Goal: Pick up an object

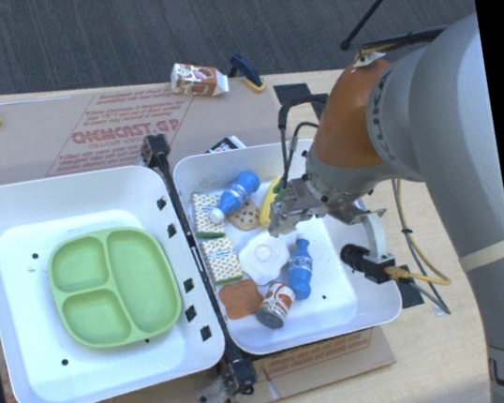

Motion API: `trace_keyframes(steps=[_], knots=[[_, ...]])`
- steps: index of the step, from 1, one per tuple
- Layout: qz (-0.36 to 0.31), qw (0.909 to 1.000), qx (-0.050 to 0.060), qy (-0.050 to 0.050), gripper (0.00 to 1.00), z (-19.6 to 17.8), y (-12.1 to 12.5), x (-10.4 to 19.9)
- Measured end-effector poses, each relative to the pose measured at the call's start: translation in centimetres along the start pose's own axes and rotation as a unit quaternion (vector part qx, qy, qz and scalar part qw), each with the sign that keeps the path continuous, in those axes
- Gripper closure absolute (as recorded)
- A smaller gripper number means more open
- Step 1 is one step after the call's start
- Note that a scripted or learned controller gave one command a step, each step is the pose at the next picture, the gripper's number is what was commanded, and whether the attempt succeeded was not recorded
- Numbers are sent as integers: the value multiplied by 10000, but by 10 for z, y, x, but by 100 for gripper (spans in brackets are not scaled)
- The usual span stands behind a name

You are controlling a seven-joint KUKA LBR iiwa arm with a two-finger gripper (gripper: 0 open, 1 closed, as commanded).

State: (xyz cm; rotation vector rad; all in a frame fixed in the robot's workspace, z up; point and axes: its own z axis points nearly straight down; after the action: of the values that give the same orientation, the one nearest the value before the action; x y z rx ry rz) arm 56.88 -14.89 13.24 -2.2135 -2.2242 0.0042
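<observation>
We see the gripper (278, 213) down inside the right bin (376, 311), among a crowded heap of small things. Whether it is spread or pinching anything we cannot tell, since the wrist and its cables cover that part. No object shows clearly caught in it, so we judge the pick as not yet made.

Just beside the gripper's tip, on its far side, lies a yellow banana-like piece (269, 199), and beyond that a blue bottle (237, 191) resting on its side over a cookie (245, 216). On the near side of the tip sits a white lid (261, 257), with a second blue bottle (300, 269) touching it and a small can (277, 305) tilted against a brown patch (240, 297). Things lie jumbled because they were tipped in loose, so the tip has neighbours pressing close all round.

The left bin (23, 374) holds a green divided plate (114, 286), well apart from the gripper.
</observation>
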Motion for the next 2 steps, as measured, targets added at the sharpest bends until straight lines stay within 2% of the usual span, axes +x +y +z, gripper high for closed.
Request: trace_keyframes(steps=[1, 2], knots=[[15, 10000, -16, 0, 100, -57, -27, 8], [12, 10000, -13, 0, 0, -57, -28, 8]])
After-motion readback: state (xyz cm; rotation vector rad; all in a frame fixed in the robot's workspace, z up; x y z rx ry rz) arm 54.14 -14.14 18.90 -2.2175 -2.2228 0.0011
